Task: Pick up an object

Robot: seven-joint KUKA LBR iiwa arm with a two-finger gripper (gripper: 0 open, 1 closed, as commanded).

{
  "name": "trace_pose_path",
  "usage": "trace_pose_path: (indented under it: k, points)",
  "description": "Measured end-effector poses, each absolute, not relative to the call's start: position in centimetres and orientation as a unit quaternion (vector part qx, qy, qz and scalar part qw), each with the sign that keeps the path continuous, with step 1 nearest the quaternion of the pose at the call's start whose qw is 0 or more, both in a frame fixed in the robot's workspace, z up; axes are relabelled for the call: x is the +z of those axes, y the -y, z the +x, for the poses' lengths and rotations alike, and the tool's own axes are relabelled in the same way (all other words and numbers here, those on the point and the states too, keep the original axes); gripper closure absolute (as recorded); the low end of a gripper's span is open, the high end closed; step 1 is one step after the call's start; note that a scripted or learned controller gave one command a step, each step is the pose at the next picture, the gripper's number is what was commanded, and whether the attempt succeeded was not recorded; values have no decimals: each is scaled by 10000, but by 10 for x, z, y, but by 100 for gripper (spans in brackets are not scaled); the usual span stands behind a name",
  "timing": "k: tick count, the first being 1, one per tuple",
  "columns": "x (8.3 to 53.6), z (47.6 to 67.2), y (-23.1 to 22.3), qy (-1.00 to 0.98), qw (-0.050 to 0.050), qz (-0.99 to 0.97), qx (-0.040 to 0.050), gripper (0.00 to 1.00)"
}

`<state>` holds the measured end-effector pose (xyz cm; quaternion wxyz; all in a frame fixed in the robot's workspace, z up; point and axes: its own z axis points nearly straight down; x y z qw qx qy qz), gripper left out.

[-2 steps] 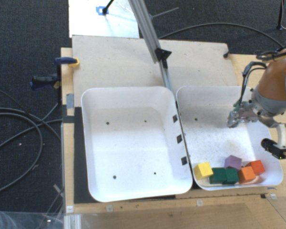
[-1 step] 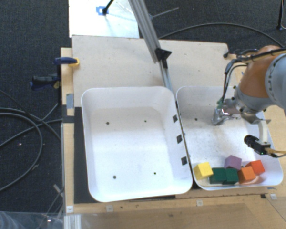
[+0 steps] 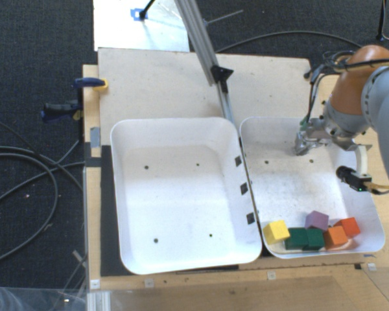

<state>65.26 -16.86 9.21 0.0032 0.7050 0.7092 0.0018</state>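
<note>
Five small blocks sit bunched in the near corner of the right-hand shallow white plastic bin [image 3: 272, 173], and that crowding is your main risk: the yellow cube [image 3: 276, 230] stands a little apart at the left end, but the dark green block [image 3: 305, 238] touches the orange cube [image 3: 336, 236], the purple cube [image 3: 317, 219] sits just behind them, and the red-orange cube [image 3: 349, 226] is pressed close to the bin's outer wall. The metal two-finger hand [image 3: 303, 145] of the grey arm with the orange band [image 3: 363, 86] is at the far end of that same bin, low over bare floor and well apart from every block; you cannot tell from this view whether it is apart or together, and nothing shows between its tips. If it closes where it is, it will likely grip air. If you send it down into the cluster, expect a finger to land on top of a neighbour or wedge between two blocks, pushing them aside instead of clamping one. The sloped wall near the red-orange cube could block a finger too. The left-hand white bin [image 3: 126, 141] on the pale board worktop [image 3: 162, 83] holds no blocks. The yellow cube looks the safest target.
</note>
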Motion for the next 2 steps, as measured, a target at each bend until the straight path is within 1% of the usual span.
trace_pose_path:
  k: [1,2]
  points:
    - [169,574,109,-7096,5,7046,19,100]
    - [337,531,112,-7089,49,7053,34,100]
